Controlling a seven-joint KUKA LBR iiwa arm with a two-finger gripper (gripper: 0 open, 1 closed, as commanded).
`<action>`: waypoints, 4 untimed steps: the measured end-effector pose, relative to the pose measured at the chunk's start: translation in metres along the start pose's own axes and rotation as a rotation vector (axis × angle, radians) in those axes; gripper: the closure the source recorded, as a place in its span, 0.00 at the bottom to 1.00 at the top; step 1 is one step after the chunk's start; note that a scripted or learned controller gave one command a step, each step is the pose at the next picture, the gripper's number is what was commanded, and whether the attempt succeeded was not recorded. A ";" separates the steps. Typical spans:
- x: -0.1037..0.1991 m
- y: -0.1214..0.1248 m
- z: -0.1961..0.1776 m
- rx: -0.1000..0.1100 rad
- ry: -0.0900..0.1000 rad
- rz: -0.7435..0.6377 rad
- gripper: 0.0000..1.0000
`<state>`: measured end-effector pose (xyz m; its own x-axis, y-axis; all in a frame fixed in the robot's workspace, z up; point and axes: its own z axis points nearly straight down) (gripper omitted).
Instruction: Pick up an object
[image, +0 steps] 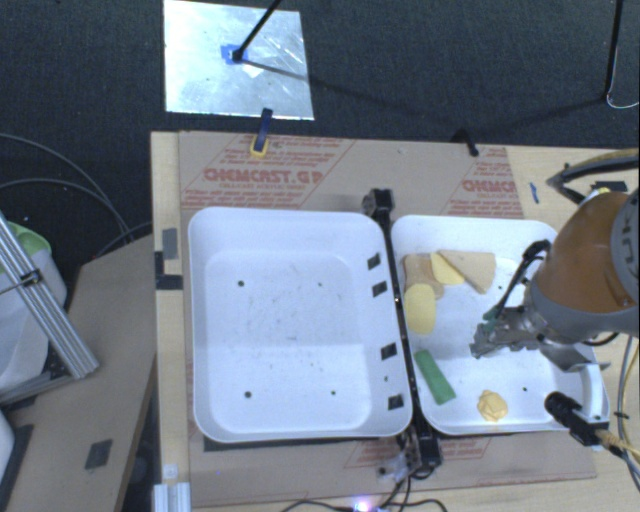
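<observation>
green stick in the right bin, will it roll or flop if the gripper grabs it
The green stick lies flat and straight on the right bin floor, so it is probably stiff rather than floppy. Its edges look flat, so it likely slides rather than rolls. Being thin, it may be hard to pinch.

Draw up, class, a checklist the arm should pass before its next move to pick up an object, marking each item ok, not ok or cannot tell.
1. Objects in the right bin: ok, green block, yellow lump, yellow oval piece, tan wedge.
2. Gripper over that bin: ok, it sits mid-bin.
3. Object between the jaws: cannot tell.
4. Target directly beneath: not ok, bare floor there; pieces lie to the sides.
5. Green block apart from neighbours: ok, lies alone.
6. Left bin needed: not ok, no objects there.
</observation>
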<state>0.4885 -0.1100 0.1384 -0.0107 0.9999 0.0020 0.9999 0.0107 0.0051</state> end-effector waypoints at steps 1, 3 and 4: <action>0.063 0.001 -0.061 -0.003 0.000 -0.001 1.00; 0.199 0.003 -0.251 -0.010 0.003 0.000 1.00; 0.144 0.002 -0.347 -0.010 -0.001 0.014 1.00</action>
<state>0.4873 0.0334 0.4852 0.0030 1.0000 0.0010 0.9999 -0.0030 0.0155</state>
